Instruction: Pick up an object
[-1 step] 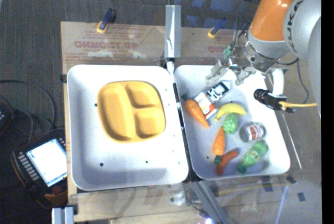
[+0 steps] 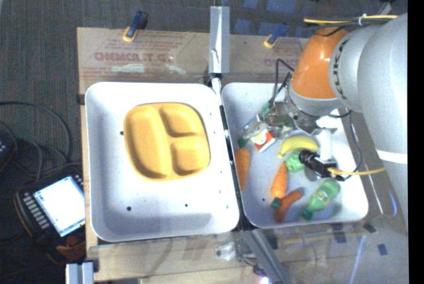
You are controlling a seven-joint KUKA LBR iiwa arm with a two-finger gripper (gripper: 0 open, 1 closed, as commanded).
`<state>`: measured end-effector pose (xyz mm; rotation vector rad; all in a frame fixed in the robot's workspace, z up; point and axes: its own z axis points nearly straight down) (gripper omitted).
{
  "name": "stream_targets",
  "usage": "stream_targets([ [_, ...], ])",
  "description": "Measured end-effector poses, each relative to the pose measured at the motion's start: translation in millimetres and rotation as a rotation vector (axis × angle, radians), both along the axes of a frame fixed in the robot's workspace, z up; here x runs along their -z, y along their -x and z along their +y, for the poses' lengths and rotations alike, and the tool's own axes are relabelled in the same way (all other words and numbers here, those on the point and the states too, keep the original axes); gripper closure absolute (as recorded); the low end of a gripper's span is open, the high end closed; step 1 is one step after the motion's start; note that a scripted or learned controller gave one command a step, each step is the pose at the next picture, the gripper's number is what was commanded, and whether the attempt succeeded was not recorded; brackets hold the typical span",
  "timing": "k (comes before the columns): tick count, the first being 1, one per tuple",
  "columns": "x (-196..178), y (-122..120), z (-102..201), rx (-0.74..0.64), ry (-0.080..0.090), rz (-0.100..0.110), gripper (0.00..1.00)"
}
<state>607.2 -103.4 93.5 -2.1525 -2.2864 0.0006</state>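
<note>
The right bin (image 2: 358, 206) holds several toy foods. A yellow banana (image 2: 298, 143) lies in its middle, with a small red and white item (image 2: 264, 138) to its left. One orange carrot (image 2: 242, 167) lies along the bin's left wall, and another carrot (image 2: 279, 181) points toward the front. A reddish piece (image 2: 289, 203) and a green bottle (image 2: 322, 196) lie near the front edge. My gripper (image 2: 260, 125) reaches down from the orange-banded wrist (image 2: 317, 72) to just above the red and white item, at the bin's back left.
The left bin (image 2: 106, 210) holds a yellow divided tray (image 2: 167, 140). A grey post (image 2: 219, 38) stands at the back between the bins. Cables and a black part (image 2: 317, 163) of the arm hang over the right bin beside the banana.
</note>
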Motion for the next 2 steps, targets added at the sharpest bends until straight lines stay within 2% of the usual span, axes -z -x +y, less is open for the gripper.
stream_targets([
  [1,-8.3,-0.2,0.5,-0.001,-0.001,0.001,1.0],
  [2,-114.2,19.5,25.7,0.035,0.002,0.001,1.0],
])
